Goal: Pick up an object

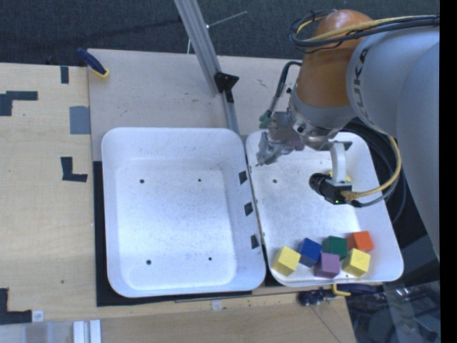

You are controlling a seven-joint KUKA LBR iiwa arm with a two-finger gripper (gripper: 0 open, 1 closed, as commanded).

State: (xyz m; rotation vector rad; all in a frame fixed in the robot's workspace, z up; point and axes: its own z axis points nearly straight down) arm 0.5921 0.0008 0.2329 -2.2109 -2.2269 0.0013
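Several small cubes lie huddled at the near edge of the right bin [300, 199]: a yellow cube [287, 260], a blue cube [310, 251], a green cube [334, 246], a purple cube [329, 264], an orange cube [362, 241] and a second yellow cube [358, 262]. My gripper [267, 151] hangs over the far left corner of the right bin, well away from the cubes. Nothing shows between its tips.
The left bin [171, 206] sits beside the right one, sharing a raised middle rim. A slanted metal pole [203, 41] crosses the back of the bench. A black cable part [325, 186] hangs over the right bin. The arm's grey body covers the right side.
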